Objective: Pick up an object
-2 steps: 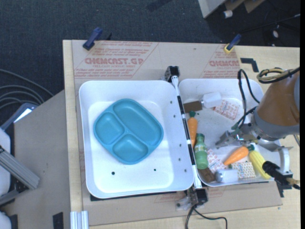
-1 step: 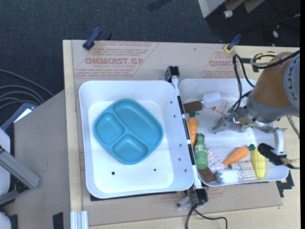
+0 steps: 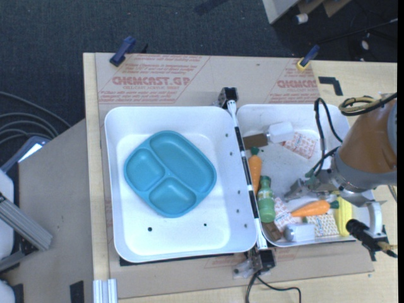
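- The gripper (image 3: 307, 187) sits low in the right bin (image 3: 278, 113), toward its front right part, below the arm's grey wrist and orange band (image 3: 372, 145); whether it is released or clenched cannot be told.
- An orange carrot-shaped piece (image 3: 310, 208) lies just in front of the gripper, close beneath it, pointing toward the bin's right wall; nothing shows it being grasped.
- A yellow item (image 3: 344, 218) and a patterned packet (image 3: 326, 226) lie by the front right corner, next to that carrot.
- A green bottle (image 3: 265, 199) and a second carrot (image 3: 254, 171) lie along the bin's left wall, apart from the gripper.
- A white piece (image 3: 279, 132) and a red-printed packet (image 3: 302, 144) rest near the back wall.
- In the left bin (image 3: 120, 169), a blue divided tray (image 3: 169, 172) lies near the middle.
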Available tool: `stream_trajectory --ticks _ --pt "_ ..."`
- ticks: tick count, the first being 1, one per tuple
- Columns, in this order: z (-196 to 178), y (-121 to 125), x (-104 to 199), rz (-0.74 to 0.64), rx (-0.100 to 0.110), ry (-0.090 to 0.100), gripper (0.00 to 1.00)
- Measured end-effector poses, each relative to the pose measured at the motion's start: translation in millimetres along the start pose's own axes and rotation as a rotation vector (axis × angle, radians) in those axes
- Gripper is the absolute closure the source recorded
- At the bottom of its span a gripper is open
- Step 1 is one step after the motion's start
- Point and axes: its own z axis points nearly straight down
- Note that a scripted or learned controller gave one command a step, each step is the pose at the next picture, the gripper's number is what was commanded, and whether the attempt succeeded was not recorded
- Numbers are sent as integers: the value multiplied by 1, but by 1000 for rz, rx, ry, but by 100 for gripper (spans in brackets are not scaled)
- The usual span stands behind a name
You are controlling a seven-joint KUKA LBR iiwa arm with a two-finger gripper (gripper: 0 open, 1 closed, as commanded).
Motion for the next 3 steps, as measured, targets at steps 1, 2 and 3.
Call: stream_trajectory --ticks 1,2,3 --pt "-1 60 -44 -1 -3 -2 0" --pt "-1 135 -8 -2 -4 -1 0" --pt "-1 146 -53 -1 2 -2 0"
